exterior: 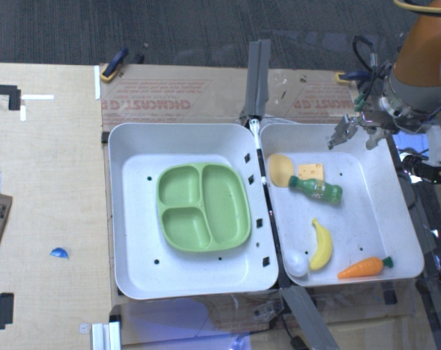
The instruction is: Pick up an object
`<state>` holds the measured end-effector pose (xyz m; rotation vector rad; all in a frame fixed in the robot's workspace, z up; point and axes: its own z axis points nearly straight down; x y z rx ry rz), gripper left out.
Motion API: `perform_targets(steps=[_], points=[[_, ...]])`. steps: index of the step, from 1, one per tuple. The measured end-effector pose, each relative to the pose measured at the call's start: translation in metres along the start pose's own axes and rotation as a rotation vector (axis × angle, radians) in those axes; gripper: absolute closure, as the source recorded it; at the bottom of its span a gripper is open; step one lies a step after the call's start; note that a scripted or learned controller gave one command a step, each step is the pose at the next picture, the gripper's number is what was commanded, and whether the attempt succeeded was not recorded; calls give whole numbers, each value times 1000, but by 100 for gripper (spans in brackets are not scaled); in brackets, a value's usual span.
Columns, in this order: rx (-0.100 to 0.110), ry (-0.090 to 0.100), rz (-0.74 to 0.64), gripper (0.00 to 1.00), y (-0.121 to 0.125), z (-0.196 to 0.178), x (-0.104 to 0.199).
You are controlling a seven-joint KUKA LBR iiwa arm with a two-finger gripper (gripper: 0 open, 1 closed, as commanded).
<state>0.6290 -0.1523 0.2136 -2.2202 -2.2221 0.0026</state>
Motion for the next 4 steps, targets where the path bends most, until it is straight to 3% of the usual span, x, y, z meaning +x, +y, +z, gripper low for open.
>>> perform_targets(steps=[1, 2, 3, 4], points=[[0, 0, -56, 0, -14, 116, 50], [0, 1, -144, 0, -86, 122, 32], [-3, 0, -141, 0, 6, 121, 54], [-11, -4, -142, 100, 9, 108, 52]])
